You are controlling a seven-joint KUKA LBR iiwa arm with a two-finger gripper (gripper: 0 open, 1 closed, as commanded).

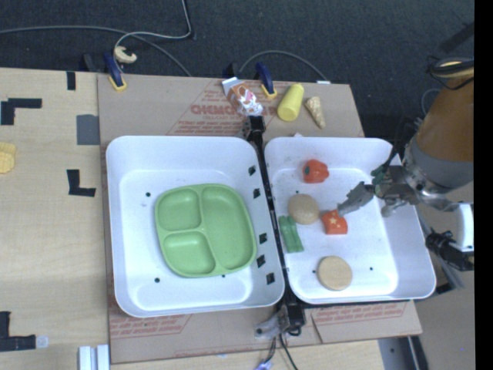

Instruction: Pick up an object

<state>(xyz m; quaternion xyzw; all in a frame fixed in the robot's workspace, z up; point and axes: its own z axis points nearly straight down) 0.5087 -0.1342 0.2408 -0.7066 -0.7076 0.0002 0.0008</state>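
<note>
Five items in right bin (pixel 400 280) | jaws (pixel 356 200) aperture unclear | orange block (pixel 333 223) just beside

Lighting even, overhead, fairly bright. White bins (pixel 123 206) near clipping, mild glare on rims. Shadows soft and short under objects. Overall soft focus, low res; arm (pixel 447 141) at right blurred. Far dark floor underexposed.

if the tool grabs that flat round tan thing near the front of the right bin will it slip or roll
The flat round tan piece lies on its face, so it probably won't roll. Its low profile likely leaves the tool little edge to pinch. It looks like a light toy food, so a push would probably slide it.
</note>
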